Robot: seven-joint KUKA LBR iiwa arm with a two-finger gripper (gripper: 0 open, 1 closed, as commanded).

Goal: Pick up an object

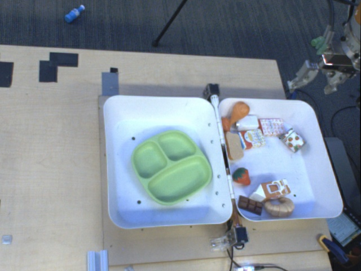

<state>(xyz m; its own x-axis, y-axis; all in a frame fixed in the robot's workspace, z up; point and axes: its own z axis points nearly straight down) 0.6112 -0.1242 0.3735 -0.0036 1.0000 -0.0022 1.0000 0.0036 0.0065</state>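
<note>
- I judge this as the very start of the pick – my gripper (316,79) hangs off the upper right corner of the right bin (321,151), out over the dark floor, holding nothing
- Its two fingers look spread apart, one angling down to the left and one to the right, so I read it as open
- The right bin holds the candidates: an orange drumstick-like piece (239,110), small cartons (272,126), a strawberry (242,176), a chocolate bar (250,205) and a bagel (279,207)
- The left bin (113,162) holds a green divided plate (172,166)
- Nearest to the gripper is the small patterned box (293,140) – below and slightly left of it, well apart
- Next I'd need to swing in over the bin, settle on one item, then descend with the fingers straddling it
</note>
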